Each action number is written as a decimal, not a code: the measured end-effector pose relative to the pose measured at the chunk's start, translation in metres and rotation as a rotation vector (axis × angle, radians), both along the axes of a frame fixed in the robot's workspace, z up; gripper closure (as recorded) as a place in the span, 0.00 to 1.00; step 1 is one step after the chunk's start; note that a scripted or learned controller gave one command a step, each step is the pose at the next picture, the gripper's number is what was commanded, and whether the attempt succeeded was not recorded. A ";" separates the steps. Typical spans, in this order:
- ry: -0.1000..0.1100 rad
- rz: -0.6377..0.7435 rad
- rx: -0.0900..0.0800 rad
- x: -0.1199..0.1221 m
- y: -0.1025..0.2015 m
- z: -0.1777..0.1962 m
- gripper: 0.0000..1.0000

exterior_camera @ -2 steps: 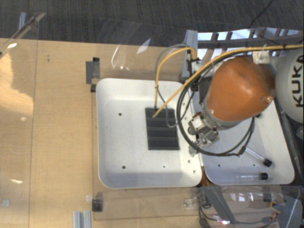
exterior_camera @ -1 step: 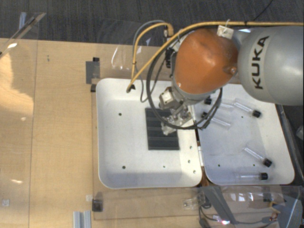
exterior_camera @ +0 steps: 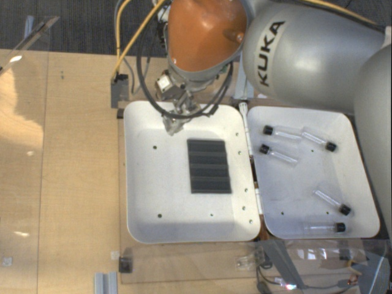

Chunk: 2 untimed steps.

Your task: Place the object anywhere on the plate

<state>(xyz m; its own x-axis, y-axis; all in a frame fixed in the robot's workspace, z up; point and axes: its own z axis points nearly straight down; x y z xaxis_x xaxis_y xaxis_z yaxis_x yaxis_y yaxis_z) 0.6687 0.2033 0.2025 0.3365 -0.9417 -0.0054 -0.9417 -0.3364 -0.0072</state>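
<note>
Five capped tubes [exterior_camera: 282,131] in the right bin [exterior_camera: 361,225], well apart from the pincer [exterior_camera: 177,118], its state untellable.

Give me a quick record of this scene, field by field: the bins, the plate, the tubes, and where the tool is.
left bin: white, holds a dark ribbed plate near its middle
right bin: white, holds five clear tubes with black caps
tubes: three near the far side; two near the front right
plate load: nothing on it
tool: over the far edge of the left bin, beyond the plate
tool contents: cannot tell
arm: reaches in from the right, orange band above the wrist
</note>
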 end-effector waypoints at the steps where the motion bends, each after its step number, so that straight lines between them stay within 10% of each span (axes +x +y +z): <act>1: -0.004 0.399 -0.002 -0.007 0.002 -0.105 1.00; 2: -0.007 0.926 -0.004 0.001 0.033 -0.028 1.00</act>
<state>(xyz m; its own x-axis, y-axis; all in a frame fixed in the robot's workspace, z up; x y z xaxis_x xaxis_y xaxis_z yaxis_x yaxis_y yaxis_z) 0.6694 0.2361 0.1746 0.9548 -0.2972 0.0023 -0.2971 -0.9548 -0.0090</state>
